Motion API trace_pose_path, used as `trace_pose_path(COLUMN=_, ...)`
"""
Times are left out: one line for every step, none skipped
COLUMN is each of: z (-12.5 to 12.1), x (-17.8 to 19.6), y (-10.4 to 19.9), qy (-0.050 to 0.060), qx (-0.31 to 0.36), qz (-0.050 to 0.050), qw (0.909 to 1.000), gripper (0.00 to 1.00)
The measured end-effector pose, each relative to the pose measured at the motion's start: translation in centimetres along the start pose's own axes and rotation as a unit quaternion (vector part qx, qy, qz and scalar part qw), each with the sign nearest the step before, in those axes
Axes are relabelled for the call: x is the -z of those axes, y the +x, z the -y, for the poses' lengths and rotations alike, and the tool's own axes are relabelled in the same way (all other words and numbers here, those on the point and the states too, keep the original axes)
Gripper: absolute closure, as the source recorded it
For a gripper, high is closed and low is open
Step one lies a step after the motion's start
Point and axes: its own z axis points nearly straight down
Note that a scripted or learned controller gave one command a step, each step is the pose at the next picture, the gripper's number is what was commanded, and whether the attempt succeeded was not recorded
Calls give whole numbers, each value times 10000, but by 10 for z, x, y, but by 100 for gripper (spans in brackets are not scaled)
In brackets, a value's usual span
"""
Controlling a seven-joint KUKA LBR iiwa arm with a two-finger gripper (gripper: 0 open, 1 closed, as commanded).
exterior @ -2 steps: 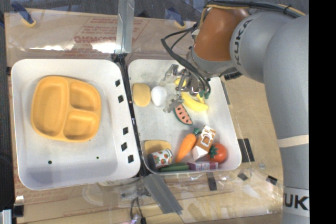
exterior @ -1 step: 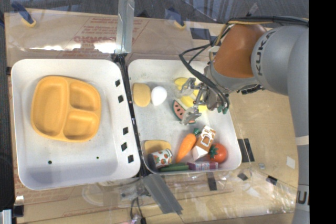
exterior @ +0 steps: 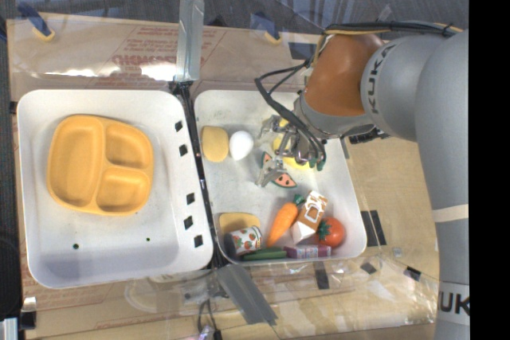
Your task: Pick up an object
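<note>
Jaws' state cannot be told: the gripper (exterior: 280,163) hangs low over a watermelon-slice toy (exterior: 281,180) in the right bin (exterior: 351,207), a toy carrot (exterior: 280,222) nearby. Judged mid-reach; next comes a firm pinch, then lift.

I see a bench (exterior: 103,44) covered with brown cardboard under clear plastic sheeting, taped down at its corners with blue tape. Two shallow white bins sit directly on it, side by side and touching along their inner edges. The left bin (exterior: 48,251) lies toward the left of my view, the right bin (exterior: 351,203) just beside it. A strip of grey tape (exterior: 189,40) runs from the top of the seam between them up across the cardboard.
</note>
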Motion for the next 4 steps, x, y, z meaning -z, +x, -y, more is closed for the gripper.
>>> trace_pose_path(z=-2, x=11, y=-1, qy=6, qx=39, qz=14, qw=10000, gripper=100)
trace_pose_path(z=34, x=222, y=5, qy=28, qx=598, qz=80, qw=9982, gripper=100)
trace_pose_path(z=-13, x=167, y=-12, qy=4, qx=1298, qz=3, qw=9915, gripper=100)
trace_pose_path(z=-13, x=179, y=-13, qy=11, qx=1311, qz=30, qw=9914, gripper=100)
